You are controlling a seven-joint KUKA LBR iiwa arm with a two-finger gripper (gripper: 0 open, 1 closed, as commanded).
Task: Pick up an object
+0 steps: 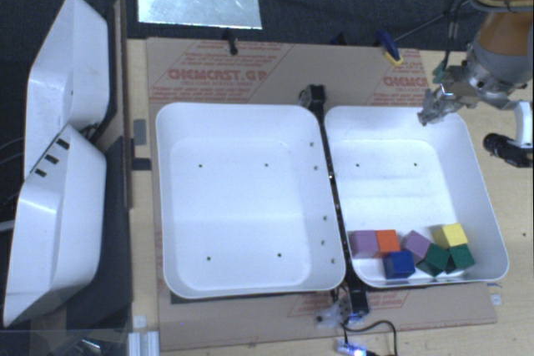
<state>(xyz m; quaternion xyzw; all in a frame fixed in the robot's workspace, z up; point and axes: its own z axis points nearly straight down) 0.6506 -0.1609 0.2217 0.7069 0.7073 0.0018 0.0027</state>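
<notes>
The left bin [242, 196] sits beside the right bin [400, 179]. Along the right bin's near edge lies a cluster of blocks: purple [364, 243], orange [387, 241], blue [399, 263], another purple [415, 244], green [434, 260], and yellow [454, 234]. The gripper [434, 106] hangs over the bin's far right corner, well apart from them; its opening cannot be told.

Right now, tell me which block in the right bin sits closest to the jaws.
The yellow block, at the cluster's back right corner. The others lie further toward the front edge or further left of the gripper.
</notes>
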